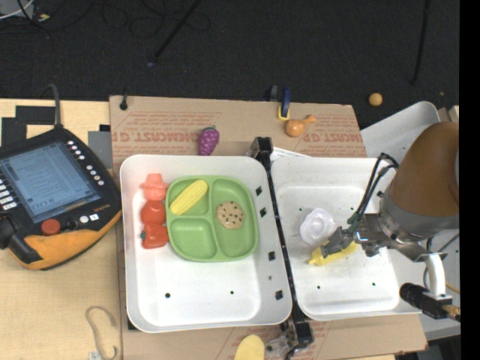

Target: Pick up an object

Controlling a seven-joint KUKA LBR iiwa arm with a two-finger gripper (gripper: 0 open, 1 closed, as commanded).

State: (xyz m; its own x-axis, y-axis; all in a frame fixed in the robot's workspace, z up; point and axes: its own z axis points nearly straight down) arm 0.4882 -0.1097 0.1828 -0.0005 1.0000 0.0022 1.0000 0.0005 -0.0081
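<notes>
Reaching into the right bin (390, 295), the gripper (343, 240), its state impossible to tell, nears the yellow toy (332, 254); closing on it likely comes next.

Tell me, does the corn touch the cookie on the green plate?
Apart. In the camera view the corn and cookie lie in separate compartments of the green plate.

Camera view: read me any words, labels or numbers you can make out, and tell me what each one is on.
Red print on the cardboard behind the bins, upside down: looks like "CHEMCAST GP", repeated to the right; some letters are unclear.
Pendant screen: rows of text, too small to read.
Pendant buttons: markings too small to read.
Bins, green tray and toys: no text seen.
</notes>
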